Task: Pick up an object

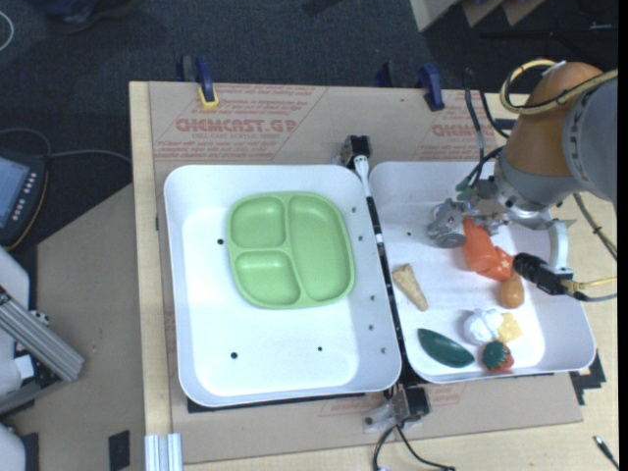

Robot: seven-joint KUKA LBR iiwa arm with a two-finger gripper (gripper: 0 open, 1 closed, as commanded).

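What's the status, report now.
Gripper low in right bin, beside orange toy; grip unclear. Other toys clustered near front: green piece, strawberry. Green tray in left bin.

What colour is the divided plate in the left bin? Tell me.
Light green; the divided plate shows clearly in the camera view, lying in the left bin.

The gripper [453, 226] hung low in the right bin [564, 346], just beside an orange toy [483, 251]. Nearby lay a tan wedge [411, 287], a dark green piece [444, 347] and a strawberry [496, 356]. A green divided plate [291, 249] sat in the left bin [285, 366].
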